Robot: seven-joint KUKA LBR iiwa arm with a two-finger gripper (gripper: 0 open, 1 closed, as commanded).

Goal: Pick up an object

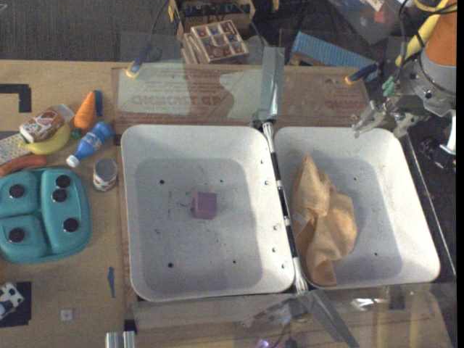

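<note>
Left bin, near its middle: small purple block, I judge it light, stiff, flat-sided; I would pinch it across two opposite faces.

Right bin, along its left wall: crumpled tan cloth, soft and limp; take a raised fold.

Worktop's far right corner, above the right bin's rim: hand, holding nothing; whether released or clenched, I cannot tell.
</note>
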